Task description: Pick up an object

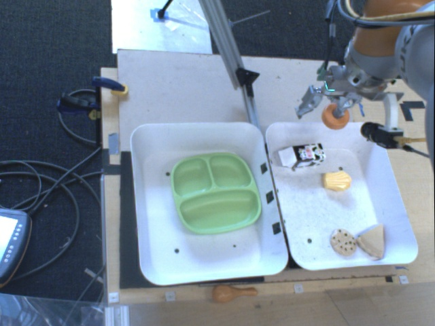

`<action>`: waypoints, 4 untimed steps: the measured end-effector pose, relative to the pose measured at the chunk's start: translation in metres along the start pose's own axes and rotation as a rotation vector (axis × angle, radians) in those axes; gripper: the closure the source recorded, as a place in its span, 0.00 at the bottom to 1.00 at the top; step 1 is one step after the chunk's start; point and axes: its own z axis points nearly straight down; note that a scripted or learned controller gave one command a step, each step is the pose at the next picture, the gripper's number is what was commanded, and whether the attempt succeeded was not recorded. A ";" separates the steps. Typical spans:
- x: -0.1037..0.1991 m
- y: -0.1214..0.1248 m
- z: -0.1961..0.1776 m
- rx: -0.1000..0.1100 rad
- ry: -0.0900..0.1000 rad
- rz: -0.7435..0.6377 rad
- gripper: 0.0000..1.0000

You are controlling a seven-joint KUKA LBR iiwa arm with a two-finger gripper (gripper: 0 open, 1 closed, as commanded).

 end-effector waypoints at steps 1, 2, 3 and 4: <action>0.000 0.000 0.000 0.000 -0.001 -0.001 0.00; 0.002 0.004 0.042 0.003 -0.001 -0.002 0.00; -0.008 0.005 0.098 0.016 0.000 0.007 0.00; -0.014 0.008 0.133 0.020 -0.008 0.008 0.00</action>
